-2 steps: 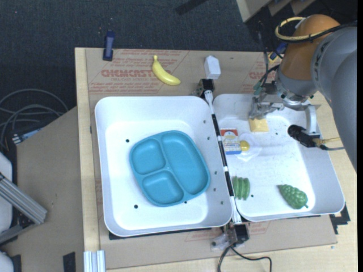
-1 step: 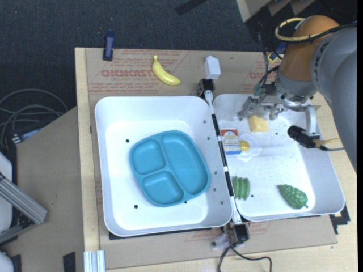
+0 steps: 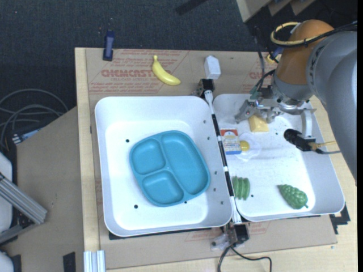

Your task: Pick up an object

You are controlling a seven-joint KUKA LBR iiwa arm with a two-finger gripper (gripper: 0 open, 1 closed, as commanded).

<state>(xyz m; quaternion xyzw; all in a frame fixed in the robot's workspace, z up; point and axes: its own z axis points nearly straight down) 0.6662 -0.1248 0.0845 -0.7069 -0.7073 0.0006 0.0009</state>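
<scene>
The arm comes in from the right, its tool (image 3: 258,111) down at the far end of the right bin (image 3: 323,174), right over a pale yellow block (image 3: 260,124) and touching it or nearly so; whether it is spread or pinching I cannot tell. Just nearer lie a small red-and-white carton (image 3: 230,141), then a green pepper (image 3: 241,187) and a green bumpy fruit (image 3: 293,196) at the near side. The left bin (image 3: 113,123) holds a blue divided tray (image 3: 168,168). A banana (image 3: 164,72) lies on the counter (image 3: 91,84) beyond it.
</scene>
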